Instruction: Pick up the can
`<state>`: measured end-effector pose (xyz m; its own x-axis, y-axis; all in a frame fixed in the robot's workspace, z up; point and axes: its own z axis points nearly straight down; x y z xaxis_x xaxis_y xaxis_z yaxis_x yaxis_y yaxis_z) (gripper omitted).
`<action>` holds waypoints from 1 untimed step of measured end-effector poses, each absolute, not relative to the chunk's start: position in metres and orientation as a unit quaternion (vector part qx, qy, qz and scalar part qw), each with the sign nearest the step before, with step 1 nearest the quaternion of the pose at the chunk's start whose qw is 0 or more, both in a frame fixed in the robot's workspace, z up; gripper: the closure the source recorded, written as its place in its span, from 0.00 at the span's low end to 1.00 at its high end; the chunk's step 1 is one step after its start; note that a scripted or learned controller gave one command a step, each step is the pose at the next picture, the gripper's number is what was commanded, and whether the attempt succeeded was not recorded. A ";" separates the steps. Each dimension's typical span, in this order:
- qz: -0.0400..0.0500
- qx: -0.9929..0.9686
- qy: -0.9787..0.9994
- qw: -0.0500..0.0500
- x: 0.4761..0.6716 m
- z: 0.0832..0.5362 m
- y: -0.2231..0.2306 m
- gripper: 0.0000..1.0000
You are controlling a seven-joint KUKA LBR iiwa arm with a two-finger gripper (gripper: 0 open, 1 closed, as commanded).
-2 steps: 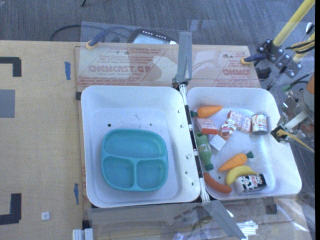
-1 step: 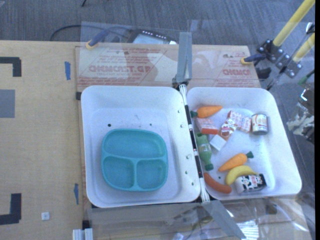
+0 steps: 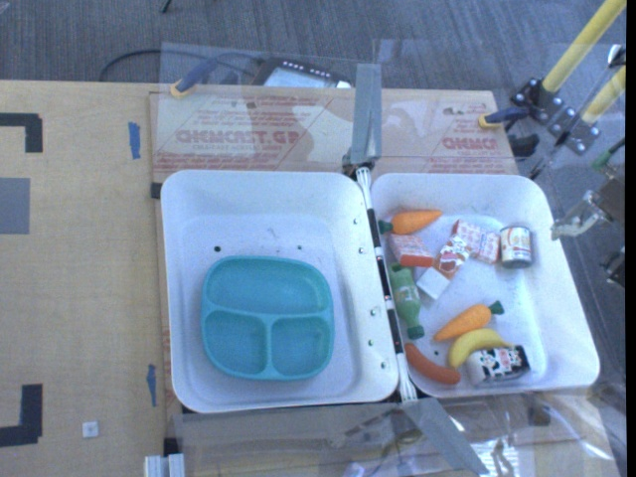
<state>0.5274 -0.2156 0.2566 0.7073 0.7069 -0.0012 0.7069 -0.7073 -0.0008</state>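
Observation:
The can (image 3: 516,245) is small, with a red and cream label and a pale metal end. It lies on its side near the right wall of the right bin (image 3: 566,296), in that bin's far half. Just to its left lie two small red and white cartons (image 3: 475,241), close to it but apart. White bin floor shows around the can on its near and right sides.
The right bin also holds two carrots (image 3: 415,221) (image 3: 464,321), a green bottle (image 3: 404,291), a white block (image 3: 433,283), a banana (image 3: 479,344), a black and white carton (image 3: 497,364) and a red sausage (image 3: 432,366). A teal divided plate (image 3: 266,316) rests in the left bin (image 3: 189,217).

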 end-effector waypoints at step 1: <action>0.001 -0.946 -0.323 0.002 0.479 0.152 -0.201 0.00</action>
<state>0.4789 -0.2014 0.1521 0.7912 0.6115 -0.0016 0.6115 -0.7912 -0.0043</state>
